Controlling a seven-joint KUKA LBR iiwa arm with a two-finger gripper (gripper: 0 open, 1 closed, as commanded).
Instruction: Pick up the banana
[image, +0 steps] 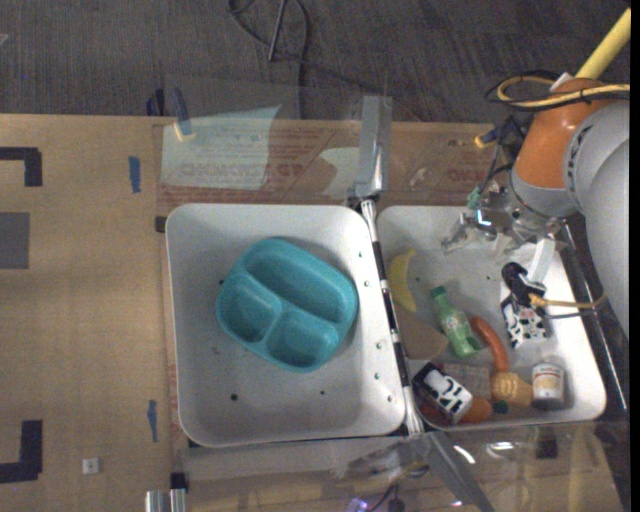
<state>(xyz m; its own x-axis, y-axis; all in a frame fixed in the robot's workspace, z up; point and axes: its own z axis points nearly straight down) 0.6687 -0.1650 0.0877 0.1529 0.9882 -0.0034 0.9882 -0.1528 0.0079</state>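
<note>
The yellow banana (402, 280) lies curved along the left wall of the right bin (590, 400), near its back. My gripper (480, 226) hangs over the back of that bin, below the orange band of the arm (548, 150). It is to the right of the banana and a little farther back, apart from it. Nothing shows in its grasp.
The right bin also holds a green bottle (455, 322), an orange-red carrot (492, 342), a cow-patterned carton (522, 322), a small jar (547, 382), a yellow bottle (510, 388) and a black-and-white box (443, 391). A teal divided plate (287, 302) lies in the left bin (190, 330).
</note>
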